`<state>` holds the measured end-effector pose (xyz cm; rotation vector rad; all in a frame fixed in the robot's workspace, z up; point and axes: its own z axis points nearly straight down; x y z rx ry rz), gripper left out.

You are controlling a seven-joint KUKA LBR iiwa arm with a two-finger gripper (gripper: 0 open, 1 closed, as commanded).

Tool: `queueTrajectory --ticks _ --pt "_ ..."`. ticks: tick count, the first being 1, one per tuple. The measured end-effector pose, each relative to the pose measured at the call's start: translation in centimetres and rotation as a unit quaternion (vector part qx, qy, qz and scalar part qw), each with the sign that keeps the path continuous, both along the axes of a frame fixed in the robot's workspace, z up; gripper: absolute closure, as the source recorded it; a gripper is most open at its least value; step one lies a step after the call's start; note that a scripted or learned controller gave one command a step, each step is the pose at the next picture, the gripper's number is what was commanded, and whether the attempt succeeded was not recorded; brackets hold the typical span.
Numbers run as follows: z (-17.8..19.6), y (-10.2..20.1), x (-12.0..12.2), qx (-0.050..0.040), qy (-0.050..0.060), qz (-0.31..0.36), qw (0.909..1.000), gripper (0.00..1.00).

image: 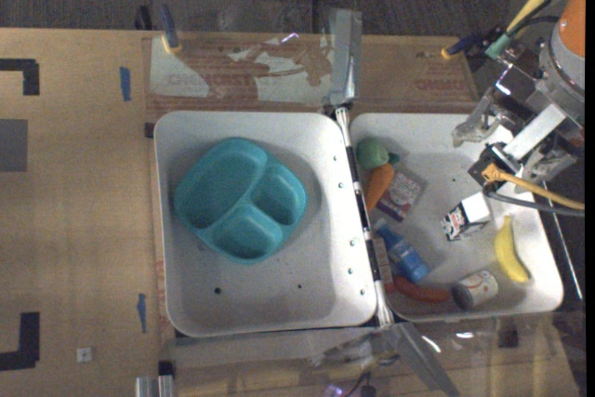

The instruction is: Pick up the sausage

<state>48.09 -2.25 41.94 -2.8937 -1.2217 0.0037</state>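
Sausage (420, 290): lies along the near edge of the right bin (437, 149), between blue bottle (405, 257) and can (476, 288), untouched; gripper (490, 139): over the bin's far right corner, opening not discernible, nothing visibly held.

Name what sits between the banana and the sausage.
In the camera view, a small can lies between the banana and the sausage, touching the sausage's end.

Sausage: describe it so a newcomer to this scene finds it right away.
Take the right bin, the one without the teal divided plate. Along its near wall, by the corner next to the divider between the bins, lies the sausage: a slim reddish-brown cylinder lying flat. A blue bottle sits just above it, a small can at its right end; the carrot is brighter orange.
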Motion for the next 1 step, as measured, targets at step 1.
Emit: queueTrajectory --ticks 1 --pt "-15.1 1.66 -0.22 0.0004 0.001 0.021 0.9998 0.0"
